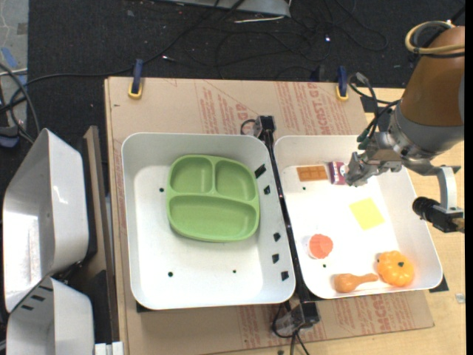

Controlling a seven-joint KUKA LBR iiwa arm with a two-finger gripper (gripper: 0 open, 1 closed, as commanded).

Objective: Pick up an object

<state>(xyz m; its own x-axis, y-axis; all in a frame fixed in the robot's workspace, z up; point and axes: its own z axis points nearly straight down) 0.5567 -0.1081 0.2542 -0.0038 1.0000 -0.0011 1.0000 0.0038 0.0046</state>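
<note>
In the right bin (414, 198) lie a yellow square piece (366, 214), a round red-orange slice (321, 245), an orange pumpkin-like piece (395, 268), a brown-orange gourd shape (353, 281) and a flat orange-brown rectangle (311, 173). A small dark red and white object (337, 173) lies at the bin's far side. My gripper (359, 169) hangs low right beside that small object, at its right. The arm's body hides how the fingers stand.
The left bin (148, 220) holds a green divided plate (213, 197). A black divider with clips (275, 198) runs between the bins. Blue and yellow clamps (341, 83) hold the cardboard base at the back. White containers (41, 213) stand at the left.
</note>
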